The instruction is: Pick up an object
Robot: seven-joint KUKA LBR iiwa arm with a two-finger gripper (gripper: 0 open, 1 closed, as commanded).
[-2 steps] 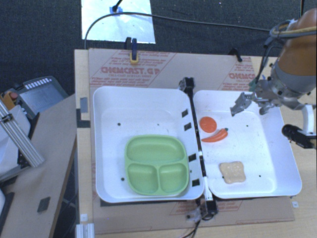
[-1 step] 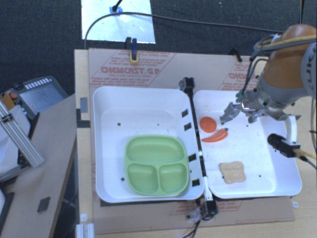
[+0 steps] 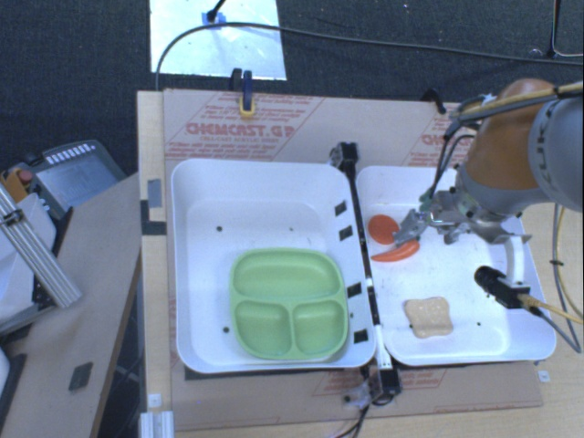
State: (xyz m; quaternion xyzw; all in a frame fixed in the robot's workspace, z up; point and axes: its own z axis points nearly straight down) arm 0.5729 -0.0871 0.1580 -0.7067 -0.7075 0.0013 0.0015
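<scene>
In the right bin (image 3: 520, 340) lie a round red slice (image 3: 380, 226), a long orange-red pepper-like piece (image 3: 392, 255) just below it, and a tan slice of toast (image 3: 428, 317) nearer the front. My gripper (image 3: 410, 230) reaches in from the right and sits low over the right end of the red slice and the orange-red piece. Its tip overlaps both, and nothing is visibly lifted. The grey arm with its orange band (image 3: 511, 144) hangs over the bin's right side.
The left bin (image 3: 196, 245) holds a green divided plate (image 3: 289, 303) at its front right. A black divider with clips (image 3: 354, 235) runs between the bins. A black fitting with cables (image 3: 500, 286) juts over the right bin's right part.
</scene>
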